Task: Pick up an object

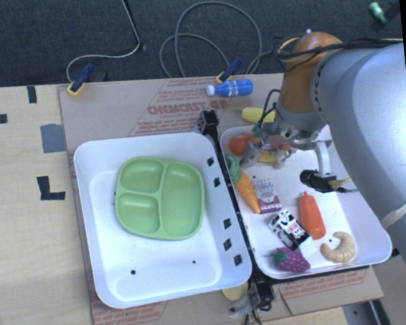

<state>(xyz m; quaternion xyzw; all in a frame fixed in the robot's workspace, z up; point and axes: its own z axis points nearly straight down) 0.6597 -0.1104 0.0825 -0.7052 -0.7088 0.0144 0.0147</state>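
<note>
Beyond the far edge of the cardboard sheet [182,102]: dark carpeted floor [45,30], crossed by a thin black cable [130,18] and loops of grey cable [210,27]. Clamped to that far edge: two blue-and-yellow clips [79,79], one towards each end. Printed across the sheet in red: faint lettering, too blurred to read. Left of the sheet: pale wooden bench top [23,235], marked with black tape pieces [47,189] and one grey square [52,136]. Lit evenly from above, with soft shadows and no glare.
</note>
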